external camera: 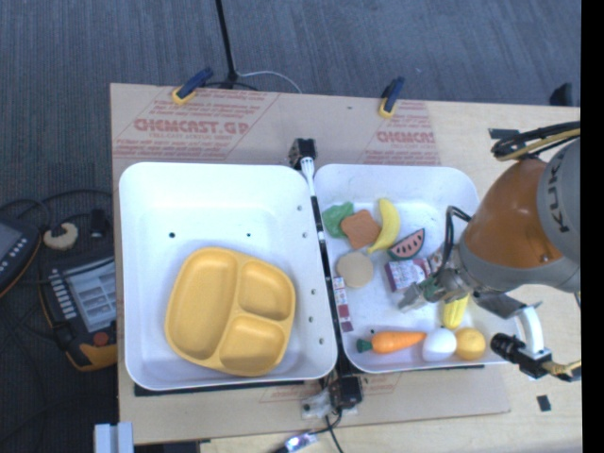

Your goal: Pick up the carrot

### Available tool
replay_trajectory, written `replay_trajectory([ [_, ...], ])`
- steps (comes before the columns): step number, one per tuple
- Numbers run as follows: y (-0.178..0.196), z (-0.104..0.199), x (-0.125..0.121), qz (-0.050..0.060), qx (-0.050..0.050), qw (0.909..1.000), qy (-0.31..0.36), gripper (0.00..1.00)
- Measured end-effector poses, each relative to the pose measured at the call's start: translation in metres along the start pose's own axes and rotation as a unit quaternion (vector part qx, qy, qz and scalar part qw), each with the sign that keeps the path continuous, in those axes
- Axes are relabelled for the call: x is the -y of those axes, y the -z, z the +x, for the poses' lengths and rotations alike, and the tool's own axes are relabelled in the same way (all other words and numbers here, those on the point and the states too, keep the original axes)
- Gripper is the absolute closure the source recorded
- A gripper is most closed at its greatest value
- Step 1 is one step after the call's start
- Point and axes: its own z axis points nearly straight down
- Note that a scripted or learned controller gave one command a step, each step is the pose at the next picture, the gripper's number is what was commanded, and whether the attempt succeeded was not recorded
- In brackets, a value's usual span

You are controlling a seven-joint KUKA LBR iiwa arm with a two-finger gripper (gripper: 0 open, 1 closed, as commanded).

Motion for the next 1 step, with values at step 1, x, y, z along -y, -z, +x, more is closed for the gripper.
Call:
replay_trajectory([
  [1,0.0851,0.0841,-0.0187,0.005,-0.004,1.0,0.003,1.0],
])
